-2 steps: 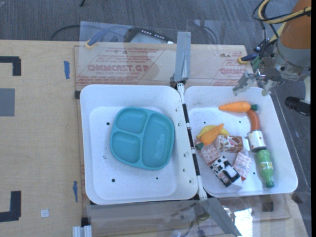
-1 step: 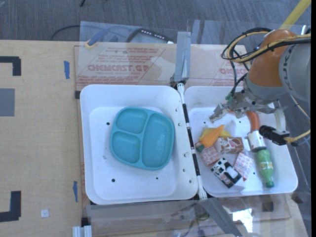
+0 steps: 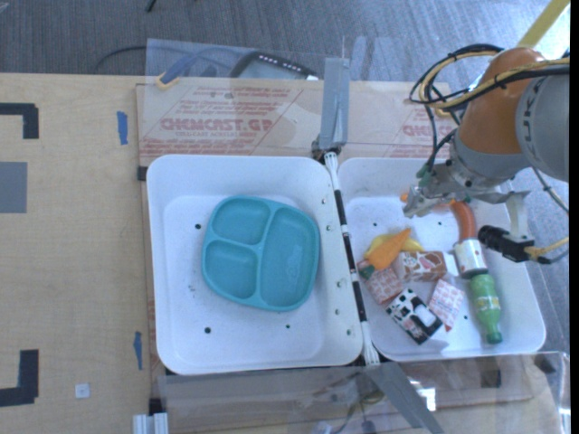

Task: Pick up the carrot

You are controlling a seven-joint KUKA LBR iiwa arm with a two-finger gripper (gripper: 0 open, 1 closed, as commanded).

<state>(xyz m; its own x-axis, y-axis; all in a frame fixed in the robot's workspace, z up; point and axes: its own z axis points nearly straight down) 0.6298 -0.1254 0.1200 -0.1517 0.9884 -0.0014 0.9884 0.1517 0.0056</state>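
Observation:
The carrot (image 3: 465, 219), a short orange-red stick, lies near the back of the right bin (image 3: 534, 333), pointing toward the bin's front. My gripper (image 3: 425, 198) hangs low over the back of that bin. It is just left of the carrot's upper end and close to it. The grey wrist and orange band above hide part of the gripper. Nothing can be seen held in it.
A green bottle (image 3: 486, 304) with a silver cap lies right in front of the carrot. A yellow-orange item (image 3: 391, 247), red-and-white packets (image 3: 444, 302) and a black-and-white toy (image 3: 412, 316) crowd the bin's middle. A teal divided plate (image 3: 262, 252) sits in the left bin (image 3: 172, 333).

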